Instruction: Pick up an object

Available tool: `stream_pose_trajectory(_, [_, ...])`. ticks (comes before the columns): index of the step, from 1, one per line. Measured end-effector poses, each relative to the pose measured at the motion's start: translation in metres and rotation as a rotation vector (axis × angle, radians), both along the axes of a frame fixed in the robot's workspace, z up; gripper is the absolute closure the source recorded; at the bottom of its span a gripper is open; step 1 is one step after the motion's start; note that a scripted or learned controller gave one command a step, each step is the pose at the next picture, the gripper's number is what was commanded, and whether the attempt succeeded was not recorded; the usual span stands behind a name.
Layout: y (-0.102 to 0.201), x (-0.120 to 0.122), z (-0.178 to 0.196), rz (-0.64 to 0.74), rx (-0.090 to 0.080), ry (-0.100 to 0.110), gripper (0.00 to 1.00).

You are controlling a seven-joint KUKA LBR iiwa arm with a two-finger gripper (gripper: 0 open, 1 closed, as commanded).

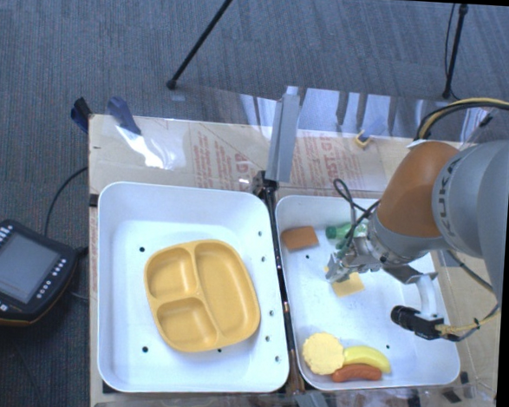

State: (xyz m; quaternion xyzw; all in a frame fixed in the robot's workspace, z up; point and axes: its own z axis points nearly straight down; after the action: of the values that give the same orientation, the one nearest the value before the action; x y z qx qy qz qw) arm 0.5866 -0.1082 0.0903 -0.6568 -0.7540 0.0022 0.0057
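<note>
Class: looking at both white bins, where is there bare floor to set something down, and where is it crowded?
Bare floor rings the yellow tray in the left bin, and lies mid-floor in the right bin. Crowded: around the gripper, and the front by the banana.

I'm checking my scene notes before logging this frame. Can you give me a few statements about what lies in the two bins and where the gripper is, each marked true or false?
1. The yellow divided plate lies in the left bin. True.
2. The gripper hangs over the left bin. False: it is over the right bin, just above a pale yellow slice.
3. A brown piece lies near the right bin's upper left corner. True.
4. The banana rests on the divided plate. False: it lies at the right bin's near edge, beside a yellow round piece and a red-orange sausage.
5. A green item shows beside the gripper. True.
</note>
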Motion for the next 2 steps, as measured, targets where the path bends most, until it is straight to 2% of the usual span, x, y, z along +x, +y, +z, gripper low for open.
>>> stream_pose_trajectory(1, [-0.0213,-0.0218,0.0010,0.168,0.000,-0.005,1.00])
stream_pose_trajectory(2, [-0.0218,-0.0219,0.0009,0.167,0.000,-0.005,0.00])
